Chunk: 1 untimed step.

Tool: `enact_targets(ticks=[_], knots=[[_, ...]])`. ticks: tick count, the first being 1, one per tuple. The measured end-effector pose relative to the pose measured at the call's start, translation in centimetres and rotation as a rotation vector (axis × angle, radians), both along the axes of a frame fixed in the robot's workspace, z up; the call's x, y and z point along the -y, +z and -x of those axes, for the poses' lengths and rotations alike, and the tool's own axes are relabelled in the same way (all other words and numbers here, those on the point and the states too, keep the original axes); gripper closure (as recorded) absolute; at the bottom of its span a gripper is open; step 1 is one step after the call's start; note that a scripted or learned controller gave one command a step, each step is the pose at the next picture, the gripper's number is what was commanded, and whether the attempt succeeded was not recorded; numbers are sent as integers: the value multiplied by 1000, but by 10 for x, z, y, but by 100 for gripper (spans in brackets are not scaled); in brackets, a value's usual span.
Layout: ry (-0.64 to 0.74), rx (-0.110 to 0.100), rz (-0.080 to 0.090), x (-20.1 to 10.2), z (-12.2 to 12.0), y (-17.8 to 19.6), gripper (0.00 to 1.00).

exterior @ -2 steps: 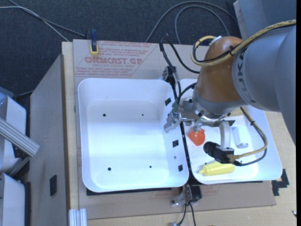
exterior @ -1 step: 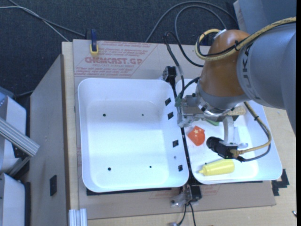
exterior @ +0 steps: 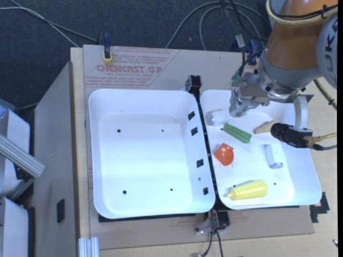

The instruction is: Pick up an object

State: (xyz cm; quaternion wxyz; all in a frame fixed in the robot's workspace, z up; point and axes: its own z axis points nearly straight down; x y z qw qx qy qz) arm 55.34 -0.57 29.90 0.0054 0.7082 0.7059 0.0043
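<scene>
Bright, even overhead light w/ a cool bluish cast. Both white bins (exterior: 142, 98) run near overexposed; the floor of the left one is almost featureless, w/ soft grey shading only along its walls. Shadows are faint and short: a small one under the green piece (exterior: 237, 133), another beside the yellow bottle (exterior: 248, 189), so the source is prob. diffuse and high. Mild sheen on the arm's orange band (exterior: 297, 20), no hard glare. Dark carpet at top stays low-contrast and grainy. Res is low overall; edges look soft, small print on the cardboard (exterior: 128, 68) barely readable. Gripper (exterior: 239, 108) area is murky, detail lost. No obvious edge distortion.
</scene>
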Motion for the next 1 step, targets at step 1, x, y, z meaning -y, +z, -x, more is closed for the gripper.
enact_targets(ticks=[1], knots=[[-1,6,1,47,18,140,100]])
